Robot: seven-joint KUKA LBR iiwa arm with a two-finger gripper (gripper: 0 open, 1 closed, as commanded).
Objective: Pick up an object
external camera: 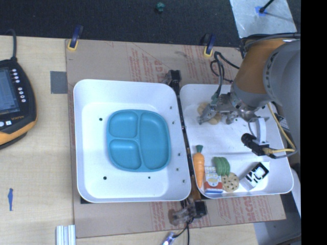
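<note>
We see our gripper (212, 114) beside a tan object (210, 107); its grasp we cannot tell. Carrot (199, 168), cookie (230, 180) lie apart.

red print on cardboard mat (127, 60), too blurred to read

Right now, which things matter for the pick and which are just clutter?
Job: gripper, tan item by it, carrot, cookie, green toy, right bin.
Lying about: blue plate, left bin, pendant, clamps.
</note>
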